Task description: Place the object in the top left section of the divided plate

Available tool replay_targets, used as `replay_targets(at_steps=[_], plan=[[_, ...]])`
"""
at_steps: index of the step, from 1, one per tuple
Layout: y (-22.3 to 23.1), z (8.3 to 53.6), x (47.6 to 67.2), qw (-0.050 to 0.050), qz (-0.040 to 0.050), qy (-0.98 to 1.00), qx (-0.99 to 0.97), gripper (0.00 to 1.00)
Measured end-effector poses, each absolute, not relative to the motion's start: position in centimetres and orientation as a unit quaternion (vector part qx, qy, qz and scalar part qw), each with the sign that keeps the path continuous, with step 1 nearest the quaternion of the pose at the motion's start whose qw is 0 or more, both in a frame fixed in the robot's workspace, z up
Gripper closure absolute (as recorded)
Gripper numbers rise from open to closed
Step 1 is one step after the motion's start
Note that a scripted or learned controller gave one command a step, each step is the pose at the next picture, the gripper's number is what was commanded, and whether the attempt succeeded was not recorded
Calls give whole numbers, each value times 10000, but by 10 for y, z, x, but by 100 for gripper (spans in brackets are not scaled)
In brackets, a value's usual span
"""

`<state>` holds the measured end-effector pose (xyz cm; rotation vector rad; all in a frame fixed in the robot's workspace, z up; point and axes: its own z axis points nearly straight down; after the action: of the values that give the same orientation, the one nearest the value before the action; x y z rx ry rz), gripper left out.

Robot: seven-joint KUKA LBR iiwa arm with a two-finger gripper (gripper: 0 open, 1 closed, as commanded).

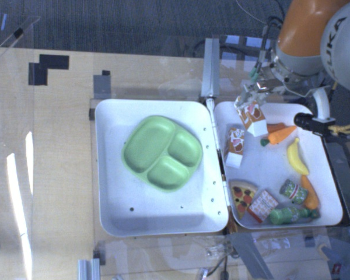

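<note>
The green divided plate lies in the left white bin, with one large section on its left and two smaller ones on its right. My gripper is over the far end of the right bin, well right of the plate. It is shut on the top of a small brown and white carton, which hangs tilted just beneath the fingers.
The right bin also holds a second small carton, a carrot, a banana, a pizza slice, a green can, a green bottle and a red box. A metal divider stands between the bins.
</note>
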<state>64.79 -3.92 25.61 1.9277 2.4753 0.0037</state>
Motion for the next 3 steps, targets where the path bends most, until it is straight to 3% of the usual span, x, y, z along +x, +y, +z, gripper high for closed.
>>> replay_targets(at_steps=[1, 2, 3], plan=[[30, 188, 671, 32, 40, 8063, 5915, 100], [104, 186, 663, 17, 27, 8010, 5987, 100], [104, 186, 663, 19, 26, 8011, 5986, 0]])
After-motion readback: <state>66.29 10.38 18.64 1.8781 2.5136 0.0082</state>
